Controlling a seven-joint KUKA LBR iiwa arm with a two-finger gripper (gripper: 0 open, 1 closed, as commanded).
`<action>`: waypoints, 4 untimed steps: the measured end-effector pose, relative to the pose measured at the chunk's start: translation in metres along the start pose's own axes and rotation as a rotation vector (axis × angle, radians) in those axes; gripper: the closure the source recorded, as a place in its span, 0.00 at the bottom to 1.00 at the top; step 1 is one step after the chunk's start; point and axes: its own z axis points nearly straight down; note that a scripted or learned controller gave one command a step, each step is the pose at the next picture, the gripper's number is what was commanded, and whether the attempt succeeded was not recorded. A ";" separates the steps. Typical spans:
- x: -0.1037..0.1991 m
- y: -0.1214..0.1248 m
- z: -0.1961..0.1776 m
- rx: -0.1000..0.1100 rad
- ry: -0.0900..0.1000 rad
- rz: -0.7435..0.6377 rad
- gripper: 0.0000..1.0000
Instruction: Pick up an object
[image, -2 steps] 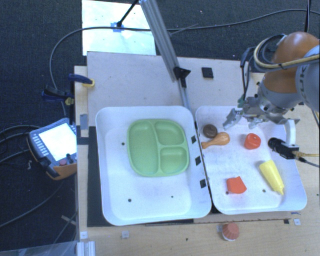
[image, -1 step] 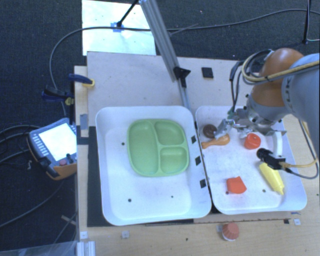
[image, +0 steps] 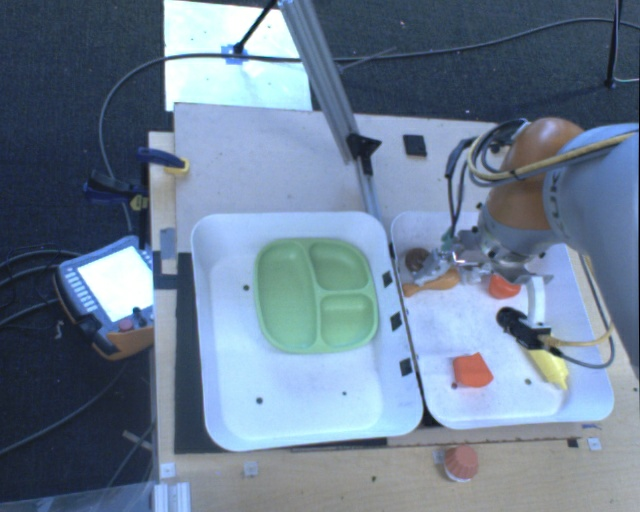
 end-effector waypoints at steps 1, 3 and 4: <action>0.001 0.004 -0.015 -0.014 -0.002 -0.002 1.00; 0.003 0.000 -0.121 0.003 -0.004 -0.006 1.00; 0.003 0.002 -0.157 0.005 -0.004 -0.007 1.00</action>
